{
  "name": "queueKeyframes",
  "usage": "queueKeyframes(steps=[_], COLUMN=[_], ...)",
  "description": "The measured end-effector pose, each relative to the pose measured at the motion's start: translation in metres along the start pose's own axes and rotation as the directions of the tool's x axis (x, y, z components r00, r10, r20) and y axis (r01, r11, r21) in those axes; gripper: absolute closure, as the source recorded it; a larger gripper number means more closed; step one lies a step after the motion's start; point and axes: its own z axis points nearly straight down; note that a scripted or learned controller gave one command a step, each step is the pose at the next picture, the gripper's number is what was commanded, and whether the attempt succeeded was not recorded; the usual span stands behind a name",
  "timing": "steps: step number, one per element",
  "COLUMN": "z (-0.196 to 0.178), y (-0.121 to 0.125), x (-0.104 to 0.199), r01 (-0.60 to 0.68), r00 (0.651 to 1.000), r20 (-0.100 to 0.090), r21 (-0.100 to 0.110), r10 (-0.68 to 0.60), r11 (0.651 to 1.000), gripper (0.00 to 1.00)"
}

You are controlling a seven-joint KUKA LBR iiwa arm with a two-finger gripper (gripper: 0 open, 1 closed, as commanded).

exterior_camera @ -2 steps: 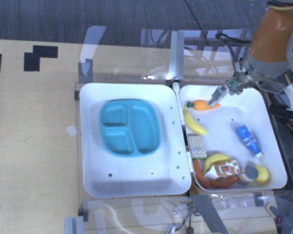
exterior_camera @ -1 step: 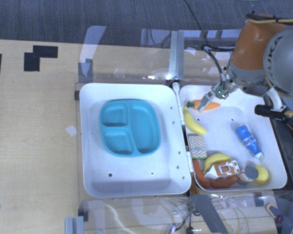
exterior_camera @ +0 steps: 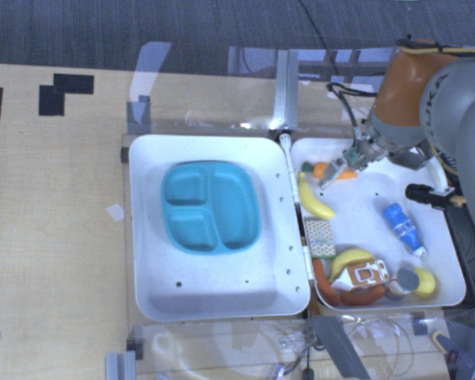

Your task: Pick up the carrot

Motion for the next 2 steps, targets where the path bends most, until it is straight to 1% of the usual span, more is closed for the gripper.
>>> queueKeyframes(steps=[1,2], z=[-0.007,-0.093], y=[0.000,0.040], x=[-0.003,0.072], r01=[0.005,0.038], r00=[1.000,0.999], r20=[0.012,0.015], r21=[-0.006,-0.012], r10=[-0.005,-0.038], r11=[1.000,0.999], gripper=[1.00,1.00])
